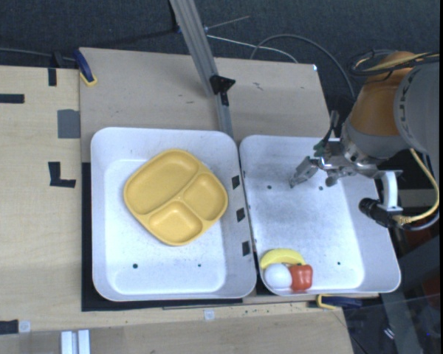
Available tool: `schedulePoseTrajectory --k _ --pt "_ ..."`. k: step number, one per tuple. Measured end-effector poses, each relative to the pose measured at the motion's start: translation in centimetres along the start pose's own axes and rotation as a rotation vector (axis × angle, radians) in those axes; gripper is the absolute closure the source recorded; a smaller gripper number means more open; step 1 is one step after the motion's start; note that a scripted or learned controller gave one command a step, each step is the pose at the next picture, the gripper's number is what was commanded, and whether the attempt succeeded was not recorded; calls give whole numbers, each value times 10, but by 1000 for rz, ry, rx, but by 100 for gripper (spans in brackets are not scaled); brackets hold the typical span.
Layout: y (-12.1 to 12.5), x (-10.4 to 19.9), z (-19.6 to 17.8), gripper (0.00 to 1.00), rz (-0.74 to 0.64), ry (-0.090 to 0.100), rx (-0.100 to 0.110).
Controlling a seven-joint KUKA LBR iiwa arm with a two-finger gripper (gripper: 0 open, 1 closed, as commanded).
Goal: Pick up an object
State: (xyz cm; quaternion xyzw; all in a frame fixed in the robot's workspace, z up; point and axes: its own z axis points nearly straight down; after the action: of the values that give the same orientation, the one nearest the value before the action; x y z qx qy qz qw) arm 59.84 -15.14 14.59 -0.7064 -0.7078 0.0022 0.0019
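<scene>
In the right bin (354, 220), three small things huddle at the front left corner: a yellow curved piece (282, 256), a white ball (277, 276) and a red piece (302, 277). They touch one another. My gripper (313, 178) hangs over the back half of that bin, well behind the cluster. Its fingers are spread open and nothing sits between them. A yellow divided plate (176, 196) lies in the left bin (111, 271).
A grey metal pole (199, 43) slants down from the top and ends at the wall between the bins. Cables (280, 46) trail behind the right bin. The arm's grey and orange body (387, 116) looms over the right bin's back right corner.
</scene>
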Motion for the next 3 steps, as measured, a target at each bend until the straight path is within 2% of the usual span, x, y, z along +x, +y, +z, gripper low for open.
schedulePoseTrajectory --k 1,2,3 --pt "1 0 -13 100 -1 0 -3" --pt "-3 4 -75 100 0 -1 -11" --pt "-2 4 -93 100 1 0 -7"
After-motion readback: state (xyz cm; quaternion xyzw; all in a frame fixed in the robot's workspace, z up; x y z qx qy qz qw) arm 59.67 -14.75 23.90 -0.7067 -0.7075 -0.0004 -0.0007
